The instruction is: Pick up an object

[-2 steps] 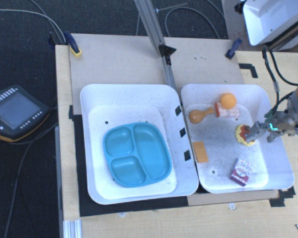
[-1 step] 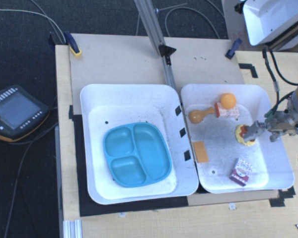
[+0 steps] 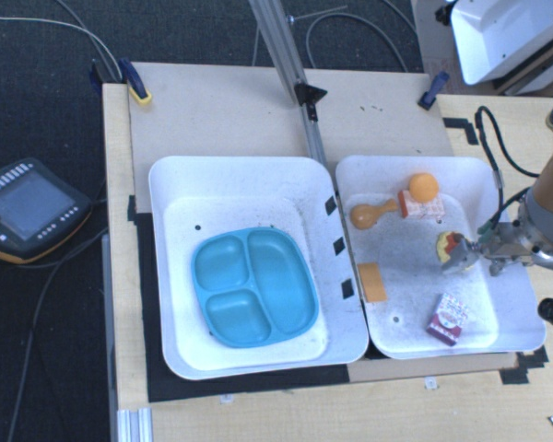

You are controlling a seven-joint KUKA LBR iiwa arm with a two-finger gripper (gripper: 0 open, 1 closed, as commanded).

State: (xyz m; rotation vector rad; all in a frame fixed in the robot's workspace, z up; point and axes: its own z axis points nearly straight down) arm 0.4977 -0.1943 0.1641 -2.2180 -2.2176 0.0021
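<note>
Lying nearest in the right bin (image 3: pixel 387 334) is a small pink packet (image 3: pixel 449 319), an orange block (image 3: pixel 372 282) left of it. Beyond, the gripper (image 3: pixel 461 254) sits low at a yellow-green toy (image 3: pixel 447 244); whether it's pinching, I cannot tell. Farther back: a wooden pestle (image 3: pixel 372 214) and an orange ball (image 3: pixel 424 187). A blue divided plate (image 3: pixel 254 285) fills the left bin (image 3: pixel 180 210).

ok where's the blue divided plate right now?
The blue divided plate lies in the left white bin in the camera view, toward its front, across the divider from the orange block.

No legible text, labels or numbers anywhere.
</note>
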